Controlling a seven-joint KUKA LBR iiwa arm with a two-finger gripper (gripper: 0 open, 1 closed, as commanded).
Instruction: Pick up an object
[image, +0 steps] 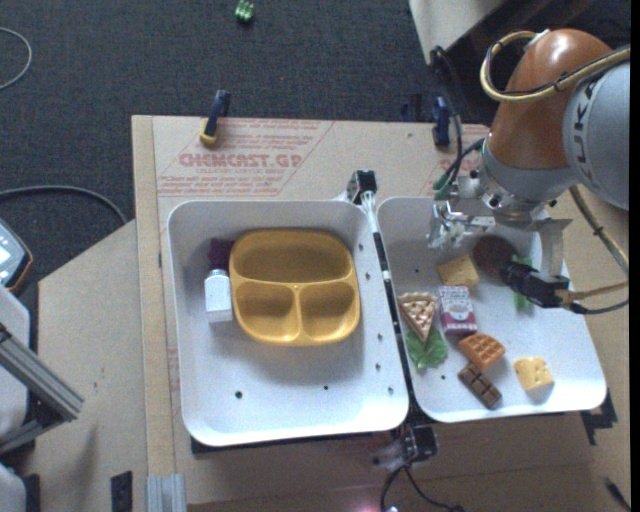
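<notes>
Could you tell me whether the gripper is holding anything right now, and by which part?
It cannot be told: the gripper hangs over the right bin, above the toy food.

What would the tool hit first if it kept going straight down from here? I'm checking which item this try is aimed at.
Probably the yellow cheese-like block in the right bin, or the dark brown round piece beside it. The tool hangs over that corner, but this slanted view leaves depth unclear, so I can't say which.

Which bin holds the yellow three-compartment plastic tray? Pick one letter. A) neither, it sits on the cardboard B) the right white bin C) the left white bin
C: the yellow three-compartment plastic tray lies inside the left white bin, beside a small white bottle; the toy foods lie in the right white bin.
</notes>
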